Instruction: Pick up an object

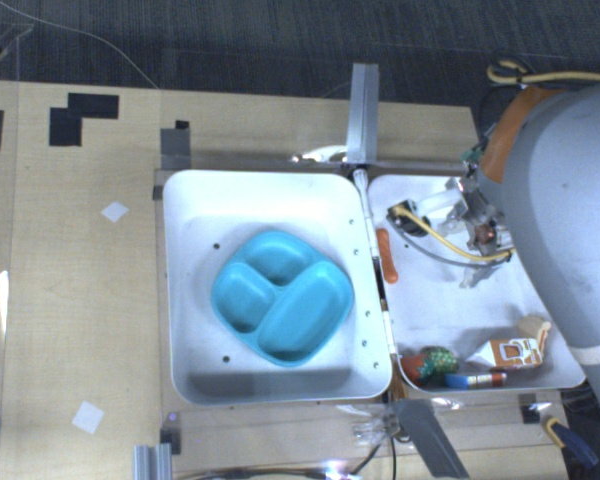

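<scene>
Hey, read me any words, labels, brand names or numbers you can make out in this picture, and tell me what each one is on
No text can be read.
Small orange and white carton in the right bin: has printing, too small and blurred to read.
Blue divided tray in the left bin: plain, no markings.

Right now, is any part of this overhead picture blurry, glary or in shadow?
In the camera view, the grey arm looms large and soft-edged at right; glare flecks the metal divider; the blue divided tray is sharp, with a soft shadow along the left bin near wall.
</scene>
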Controlling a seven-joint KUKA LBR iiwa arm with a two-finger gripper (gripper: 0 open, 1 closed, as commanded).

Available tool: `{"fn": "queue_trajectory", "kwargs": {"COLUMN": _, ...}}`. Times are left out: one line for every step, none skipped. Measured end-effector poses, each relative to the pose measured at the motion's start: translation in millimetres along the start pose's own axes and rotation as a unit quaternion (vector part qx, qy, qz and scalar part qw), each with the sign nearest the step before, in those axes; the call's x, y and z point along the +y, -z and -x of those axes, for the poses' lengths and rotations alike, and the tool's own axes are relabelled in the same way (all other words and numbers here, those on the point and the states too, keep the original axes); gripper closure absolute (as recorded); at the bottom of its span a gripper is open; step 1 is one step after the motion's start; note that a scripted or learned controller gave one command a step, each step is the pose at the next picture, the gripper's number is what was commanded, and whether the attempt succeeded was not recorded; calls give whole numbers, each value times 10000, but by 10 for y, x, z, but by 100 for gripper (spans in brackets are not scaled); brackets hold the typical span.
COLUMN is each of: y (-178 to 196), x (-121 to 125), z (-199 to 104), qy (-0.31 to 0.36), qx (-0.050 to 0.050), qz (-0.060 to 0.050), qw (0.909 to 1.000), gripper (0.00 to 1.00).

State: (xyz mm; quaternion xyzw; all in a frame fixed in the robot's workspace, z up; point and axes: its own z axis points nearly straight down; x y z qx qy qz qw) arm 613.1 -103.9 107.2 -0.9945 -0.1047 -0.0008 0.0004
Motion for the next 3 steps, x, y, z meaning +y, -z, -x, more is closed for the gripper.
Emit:
{"fn": "queue_trajectory", "kwargs": {"y": -178, "x": -221, "z": 858, "qy": -34, "qx": 36, "qz": 0, "qw": 10000, "gripper": 0}}
{"fn": "queue_trajectory", "kwargs": {"y": 489, "x": -121, "z": 328, "qy": 283, "qx": 1, "qz": -1, "qw": 9996, "gripper": 0}}
{"fn": "queue_trajectory", "kwargs": {"y": -179, "x": -55, "z": 606, "qy": -21, "qx": 44, "qz": 1, "qw": 10000, "gripper": 0}}
